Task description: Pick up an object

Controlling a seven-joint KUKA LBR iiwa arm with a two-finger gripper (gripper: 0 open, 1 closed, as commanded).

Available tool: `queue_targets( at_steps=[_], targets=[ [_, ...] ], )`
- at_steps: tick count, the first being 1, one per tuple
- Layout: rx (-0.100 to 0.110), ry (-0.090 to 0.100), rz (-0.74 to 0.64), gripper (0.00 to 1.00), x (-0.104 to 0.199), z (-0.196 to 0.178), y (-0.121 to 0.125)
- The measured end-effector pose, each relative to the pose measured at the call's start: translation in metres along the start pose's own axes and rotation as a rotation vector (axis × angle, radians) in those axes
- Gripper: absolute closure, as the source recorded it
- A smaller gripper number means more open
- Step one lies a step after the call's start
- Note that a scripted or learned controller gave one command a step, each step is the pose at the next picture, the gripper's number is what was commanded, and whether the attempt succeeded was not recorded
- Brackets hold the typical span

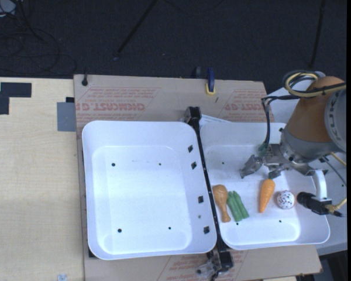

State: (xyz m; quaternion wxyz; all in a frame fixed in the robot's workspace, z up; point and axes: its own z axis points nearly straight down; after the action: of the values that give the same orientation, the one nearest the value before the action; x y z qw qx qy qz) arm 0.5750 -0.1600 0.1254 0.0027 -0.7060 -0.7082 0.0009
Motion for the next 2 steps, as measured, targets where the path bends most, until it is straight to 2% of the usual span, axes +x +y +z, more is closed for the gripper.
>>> queue_targets(
  at_steps=[1, 2],
  targets=[
    [-0.011, -0.006, -0.001, 0.0, -0.029, -0.091, 0.054],
    [-0.006, 0.003, -0.002, 0.0, -0.012, 0.034, 0.071]
  ],
)
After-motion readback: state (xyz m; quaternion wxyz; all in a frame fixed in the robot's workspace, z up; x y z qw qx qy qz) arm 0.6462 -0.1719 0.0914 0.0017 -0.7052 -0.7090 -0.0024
